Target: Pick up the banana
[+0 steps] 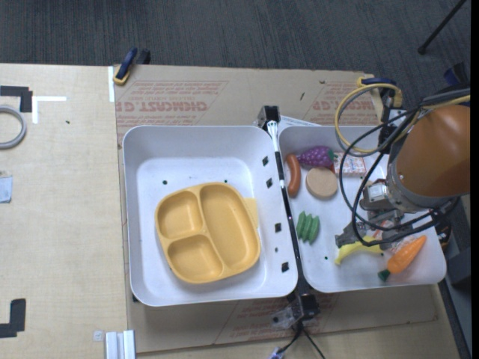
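Arm: mine, grey with an orange band (pixel 438 152), entering from 3 o'clock and hanging over the right bin (pixel 329 275).
Gripper (pixel 361 234): low over that bin's 4 o'clock area, wrapped in black cables; I cannot tell how it is set, or whether it grasps anything.
Banana (pixel 355 252): yellow, lying on the right bin's floor just under my gripper, at about 5 o'clock in the bin.
Carrot (pixel 406 254): orange with a green tip, just beside the banana at its 3 o'clock.
Green vegetable (pixel 307 226): at the banana's 10 o'clock, near the bin's left wall.
Sausage (pixel 293 175): red-brown, at the bin's 10 o'clock.
Grapes (pixel 316 156): purple, at 11 o'clock.
Round tan disc (pixel 322 183): just below the grapes.
Left bin (pixel 142 200): holds a yellow divided plate (pixel 207 232).
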### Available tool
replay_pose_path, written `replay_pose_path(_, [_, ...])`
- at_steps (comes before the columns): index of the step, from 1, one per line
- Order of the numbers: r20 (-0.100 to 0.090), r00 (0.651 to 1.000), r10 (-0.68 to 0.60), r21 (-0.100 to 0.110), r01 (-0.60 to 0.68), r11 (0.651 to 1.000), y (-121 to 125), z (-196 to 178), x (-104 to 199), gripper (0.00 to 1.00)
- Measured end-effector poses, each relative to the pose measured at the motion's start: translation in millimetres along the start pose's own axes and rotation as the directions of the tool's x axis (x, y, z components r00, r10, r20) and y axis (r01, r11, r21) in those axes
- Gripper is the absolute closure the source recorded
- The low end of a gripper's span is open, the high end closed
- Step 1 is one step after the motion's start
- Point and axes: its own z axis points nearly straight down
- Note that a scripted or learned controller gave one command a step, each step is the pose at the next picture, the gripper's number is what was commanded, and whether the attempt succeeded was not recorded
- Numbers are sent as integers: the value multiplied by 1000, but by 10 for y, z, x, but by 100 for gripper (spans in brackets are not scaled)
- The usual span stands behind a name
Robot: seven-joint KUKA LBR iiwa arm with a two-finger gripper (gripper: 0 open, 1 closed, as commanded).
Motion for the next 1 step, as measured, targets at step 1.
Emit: replay_pose_path(1, [0,945,-328,2,328,945,141,-214,145,0])
